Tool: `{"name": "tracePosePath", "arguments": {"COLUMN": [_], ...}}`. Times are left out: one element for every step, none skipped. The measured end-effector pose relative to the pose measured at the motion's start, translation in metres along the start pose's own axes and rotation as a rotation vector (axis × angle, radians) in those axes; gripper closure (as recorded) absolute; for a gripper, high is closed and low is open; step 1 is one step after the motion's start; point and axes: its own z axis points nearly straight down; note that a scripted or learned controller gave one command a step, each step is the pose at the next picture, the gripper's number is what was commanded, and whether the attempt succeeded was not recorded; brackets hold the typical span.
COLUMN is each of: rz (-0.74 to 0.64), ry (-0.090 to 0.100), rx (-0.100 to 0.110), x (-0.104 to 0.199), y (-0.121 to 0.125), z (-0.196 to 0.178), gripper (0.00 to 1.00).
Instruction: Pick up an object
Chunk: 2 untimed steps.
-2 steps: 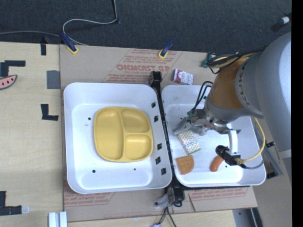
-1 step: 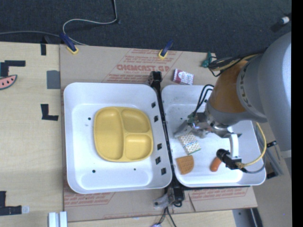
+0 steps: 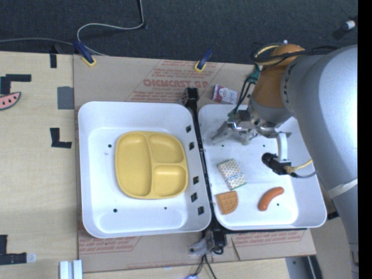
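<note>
The gripper (image 3: 224, 133) hangs with fingers spread and empty, just beyond the checked packet (image 3: 232, 173). If it drops there, it could close on bare bin floor (image 3: 302, 208), missing the packet.

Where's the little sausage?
The sausage lies in the right bin, near its front right corner, just right of the waffle-like cracker.

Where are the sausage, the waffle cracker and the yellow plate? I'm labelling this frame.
sausage (image 3: 271, 198), camera view, mid-body.
waffle cracker (image 3: 227, 202), camera view, centre.
yellow plate (image 3: 152, 164), camera view, centre divider.
</note>
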Motion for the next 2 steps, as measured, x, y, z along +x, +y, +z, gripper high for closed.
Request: {"name": "tracePosePath", "arguments": {"rz": [0.001, 0.001], "ry": [0.000, 0.000], "rx": [0.001, -0.002], "x": [0.004, 0.009], "y": [-0.047, -0.085], "z": [-0.001, -0.001], "gripper": [0.00, 0.00]}}
